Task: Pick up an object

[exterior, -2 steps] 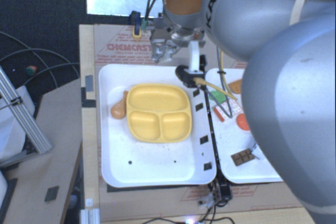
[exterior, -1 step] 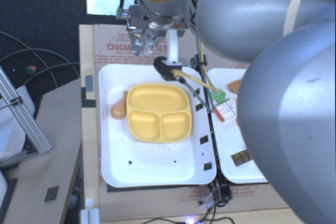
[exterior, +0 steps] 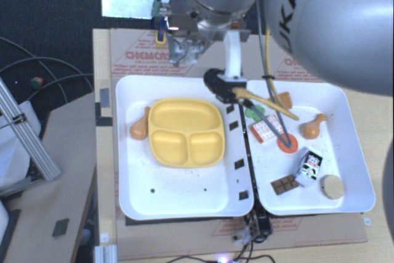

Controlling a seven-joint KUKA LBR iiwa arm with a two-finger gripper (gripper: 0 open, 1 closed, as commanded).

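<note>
- You see the gripper point(exterior: 182, 51) in the upper middle of the camera view, over the printed cardboard point(exterior: 138, 56) just beyond the far rim of the left bin point(exterior: 178, 195).
- The gripper is blurred and shadowed, so you cannot tell whether the jaws are spread or pressed together.
- The pickable things all lie in the two bins on the bench point(exterior: 100, 68).
- In the left bin, the yellow divided plate point(exterior: 186, 132) lies flat near the middle, and a tan drumstick point(exterior: 140, 126) touches its left edge.
- At the far side of the right bin point(exterior: 356, 154) are a brown piece point(exterior: 284, 99), a green item point(exterior: 253, 113) and a second drumstick point(exterior: 313, 126).
- In the middle of the right bin, a red-and-white card point(exterior: 266, 130) lies just beside an orange disc point(exterior: 287, 144).
- At its near side, the black-and-white carton point(exterior: 309, 168) sits between a chocolate bar point(exterior: 284, 184) and a beige round piece point(exterior: 332, 186).
</note>
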